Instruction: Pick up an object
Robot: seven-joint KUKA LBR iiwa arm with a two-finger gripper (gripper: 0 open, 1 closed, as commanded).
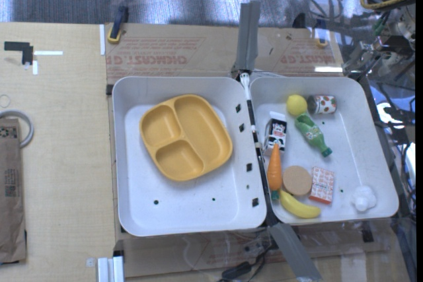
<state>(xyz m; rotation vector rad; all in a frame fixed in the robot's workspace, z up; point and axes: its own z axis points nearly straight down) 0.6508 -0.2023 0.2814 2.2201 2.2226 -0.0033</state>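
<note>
Bench, two white bins (125, 162) | yellow divided plate (186, 137) left | toys right

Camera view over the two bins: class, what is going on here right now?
Nothing is being handled at this moment. The left bin holds a yellow divided plate. The right bin holds the toy foods: a lemon, can, green bottle, carrot, banana, round cookie and small cartons. All lie untouched.
</note>
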